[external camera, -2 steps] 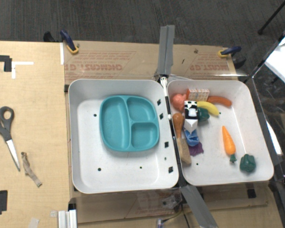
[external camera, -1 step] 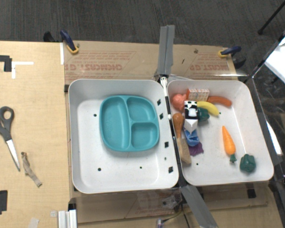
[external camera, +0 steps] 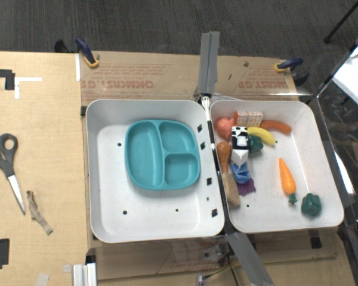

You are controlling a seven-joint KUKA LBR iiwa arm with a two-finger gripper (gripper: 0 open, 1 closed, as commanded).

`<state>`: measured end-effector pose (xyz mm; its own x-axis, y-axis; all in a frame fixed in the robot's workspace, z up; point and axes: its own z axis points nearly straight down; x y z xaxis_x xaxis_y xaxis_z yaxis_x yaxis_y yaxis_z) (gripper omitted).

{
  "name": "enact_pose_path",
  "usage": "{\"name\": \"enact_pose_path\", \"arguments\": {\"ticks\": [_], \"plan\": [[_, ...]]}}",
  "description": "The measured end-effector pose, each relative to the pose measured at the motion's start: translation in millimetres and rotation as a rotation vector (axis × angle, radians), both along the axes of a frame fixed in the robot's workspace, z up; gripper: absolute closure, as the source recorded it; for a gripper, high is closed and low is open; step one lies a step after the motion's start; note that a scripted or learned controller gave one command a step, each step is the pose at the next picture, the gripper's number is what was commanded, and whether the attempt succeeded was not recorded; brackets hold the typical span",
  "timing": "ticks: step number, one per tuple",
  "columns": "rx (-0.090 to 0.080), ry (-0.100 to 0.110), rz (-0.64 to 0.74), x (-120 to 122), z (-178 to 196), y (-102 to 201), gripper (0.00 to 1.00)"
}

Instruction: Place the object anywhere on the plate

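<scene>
Nearest lies the light wooden table (external camera: 36,159), with a brown cardboard sheet (external camera: 137,82) clamped at its far side. On it sit two shallow white bins side by side. The left white bin (external camera: 101,219) holds a teal three-compartment plastic plate (external camera: 161,154), lying flat near its middle. The right white bin (external camera: 268,207) holds all the toy food, apart from the plate: an orange carrot (external camera: 287,177), a yellow banana (external camera: 261,136), a dark green vegetable (external camera: 311,205) in the near right corner, and a black-and-white cube (external camera: 240,139) in a cluster by the dividing wall. Grey-handled scissors (external camera: 9,165) lie on the table, far left.
</scene>
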<state>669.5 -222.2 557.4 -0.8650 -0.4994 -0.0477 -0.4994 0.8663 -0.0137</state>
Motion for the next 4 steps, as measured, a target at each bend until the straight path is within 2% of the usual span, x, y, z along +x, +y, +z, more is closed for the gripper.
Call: {"name": "enact_pose_path", "arguments": {"ticks": [1,2,3,4], "plan": [[-0.014,0.045,0.122,-85,-66,0,1.00],[-0.001,0.048,-0.403,-55,-115,1,1.00],[0.010,0.049,-0.884,-46,-170,1,1.00],[0.020,0.046,-1.266,-25,-179,1,1.00]]}}
